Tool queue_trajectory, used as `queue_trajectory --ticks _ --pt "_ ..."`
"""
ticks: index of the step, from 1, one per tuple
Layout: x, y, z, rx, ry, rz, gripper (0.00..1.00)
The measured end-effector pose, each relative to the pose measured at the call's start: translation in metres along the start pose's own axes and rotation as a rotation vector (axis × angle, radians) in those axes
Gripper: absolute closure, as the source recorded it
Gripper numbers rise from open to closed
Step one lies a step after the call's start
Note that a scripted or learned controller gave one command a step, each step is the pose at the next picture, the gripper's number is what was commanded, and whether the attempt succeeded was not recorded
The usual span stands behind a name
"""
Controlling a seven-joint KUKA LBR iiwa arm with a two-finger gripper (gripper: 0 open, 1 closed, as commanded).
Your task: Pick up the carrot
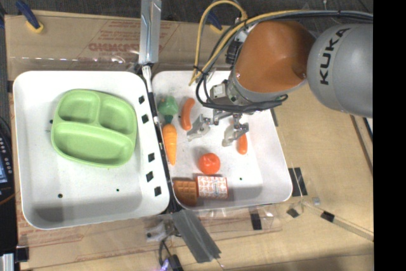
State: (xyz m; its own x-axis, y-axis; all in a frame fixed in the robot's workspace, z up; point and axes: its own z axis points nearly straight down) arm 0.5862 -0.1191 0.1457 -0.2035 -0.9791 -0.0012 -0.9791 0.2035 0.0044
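Observation:
The carrot (170, 143) lies along the left wall of the right bin (269, 155), an orange root with a green leafy top pointing to the back. My gripper (217, 129) hangs over the middle of that bin, to the right of the carrot and apart from it. It is open, and between the two metal fingers (201, 127) I see only bare bin floor.
An orange-red sausage shape (188, 113) lies just left of the gripper, a small orange piece (242, 145) by its right finger, and a red tomato (210, 163) in front. A can (212, 186) and a brown item (184, 191) sit at the front wall. A green divided plate (95, 127) fills the left bin.

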Motion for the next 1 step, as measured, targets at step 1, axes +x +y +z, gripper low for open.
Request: queue_trajectory --ticks 1 --pt "-0.0064 -0.0212 0.0352 0.003 -0.001 -0.545 0.00"
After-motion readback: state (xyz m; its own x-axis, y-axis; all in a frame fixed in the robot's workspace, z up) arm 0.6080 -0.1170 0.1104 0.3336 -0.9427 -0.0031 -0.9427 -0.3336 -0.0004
